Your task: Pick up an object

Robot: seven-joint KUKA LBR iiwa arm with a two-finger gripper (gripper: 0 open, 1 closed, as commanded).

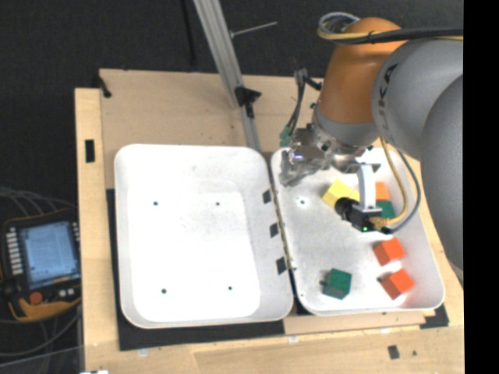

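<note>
My gripper (291,167) hangs over the far left corner of the right bin (312,232), under the grey arm and its orange band. Nothing shows in its grasp. A yellow block (338,193) lies just to the right of it, partly behind a cable and a white bracket. Along the bin's right side sit two orange blocks (388,251) (397,283). A dark green block (337,284) rests near the front wall. Another orange piece (381,191) and a small green piece (385,209) are partly hidden by the arm's cabling.
The left bin (136,209) stands beside the right one, with a divider ridge (277,224) between them. A slanted metal pole (226,61) rises behind the bins. A teach pendant (43,259) lies off the bench at the left.
</note>
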